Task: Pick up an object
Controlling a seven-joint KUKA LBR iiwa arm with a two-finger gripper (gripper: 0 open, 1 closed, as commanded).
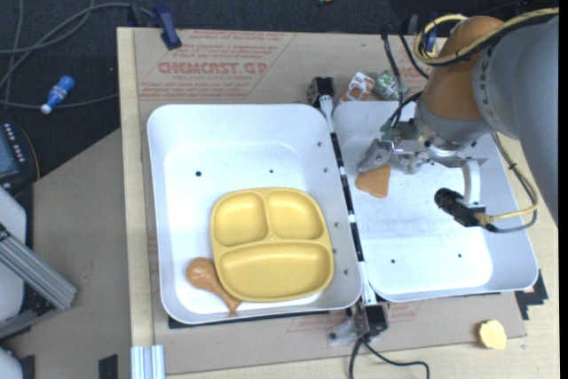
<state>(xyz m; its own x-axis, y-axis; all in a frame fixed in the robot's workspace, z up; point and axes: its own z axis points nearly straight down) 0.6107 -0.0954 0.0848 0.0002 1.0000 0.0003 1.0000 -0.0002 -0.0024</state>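
At the bench's near edge, about five o'clock, a small yellow piece (492, 334) lies outside the bins. In the left bin (169, 191), toward seven o'clock, a yellow divided plate (271, 244) sits with an orange drumstick toy (209, 279) touching its near-left rim. In the right bin (444, 266), an orange wedge (374, 182) lies by the divider, just beside the gripper (390, 153); whether it grips anything cannot be told. At twelve o'clock, the cardboard (213, 62) reads "CHEMCAST GP".
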